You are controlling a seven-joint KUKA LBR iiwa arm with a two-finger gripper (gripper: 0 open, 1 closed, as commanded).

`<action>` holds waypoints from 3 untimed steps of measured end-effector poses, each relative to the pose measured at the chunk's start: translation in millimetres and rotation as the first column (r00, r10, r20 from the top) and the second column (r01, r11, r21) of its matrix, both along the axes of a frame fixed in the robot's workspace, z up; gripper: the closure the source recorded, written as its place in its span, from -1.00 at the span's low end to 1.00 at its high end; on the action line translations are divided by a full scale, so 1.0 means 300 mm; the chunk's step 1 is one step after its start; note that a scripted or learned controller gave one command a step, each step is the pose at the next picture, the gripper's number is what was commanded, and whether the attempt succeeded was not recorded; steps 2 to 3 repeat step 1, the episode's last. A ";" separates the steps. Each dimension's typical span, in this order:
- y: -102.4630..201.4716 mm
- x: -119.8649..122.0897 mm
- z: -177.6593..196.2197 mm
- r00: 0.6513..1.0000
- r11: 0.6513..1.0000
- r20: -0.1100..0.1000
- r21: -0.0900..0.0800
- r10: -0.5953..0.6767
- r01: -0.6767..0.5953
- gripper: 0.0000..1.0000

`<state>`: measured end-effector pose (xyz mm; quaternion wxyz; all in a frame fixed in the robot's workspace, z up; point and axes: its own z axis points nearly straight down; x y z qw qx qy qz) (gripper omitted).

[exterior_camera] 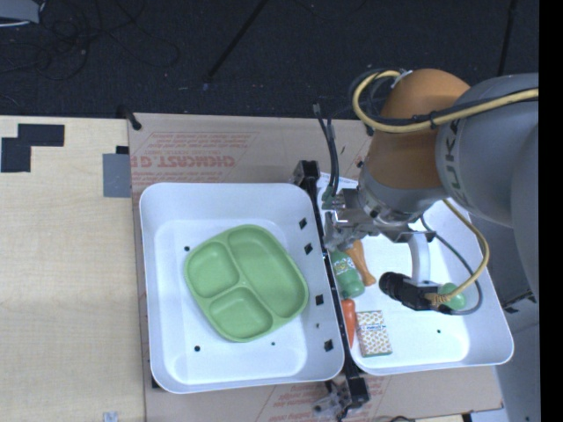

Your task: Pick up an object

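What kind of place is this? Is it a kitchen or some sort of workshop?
Probably a robotics lab, not a kitchen. A grey arm reaches over two white bins on a bench. One holds a green divided plate; toy-like food lies in the other. Loose cables trail behind.

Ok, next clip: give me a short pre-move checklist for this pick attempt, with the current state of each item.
1. Tool sits over the right white bin, near its left wall: ok.
2. Candidate objects within that bin, a green bottle with a label, an orange carrot-shaped toy and a small patterned card box: ok.
3. Anything seen between the fingers: cannot tell.
4. Finger opening: cannot tell.
5. Green divided plastic plate lies flat in the left white bin, apart from the arm: ok.
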<state>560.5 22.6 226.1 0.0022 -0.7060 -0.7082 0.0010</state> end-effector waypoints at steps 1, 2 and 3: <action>0.185 -0.003 0.026 1.000 1.000 0.001 0.000 0.002 -0.002 1.00; 0.185 -0.003 0.026 1.000 1.000 0.001 0.000 0.002 -0.002 1.00; 0.185 -0.003 0.026 1.000 1.000 0.001 0.000 0.002 -0.002 1.00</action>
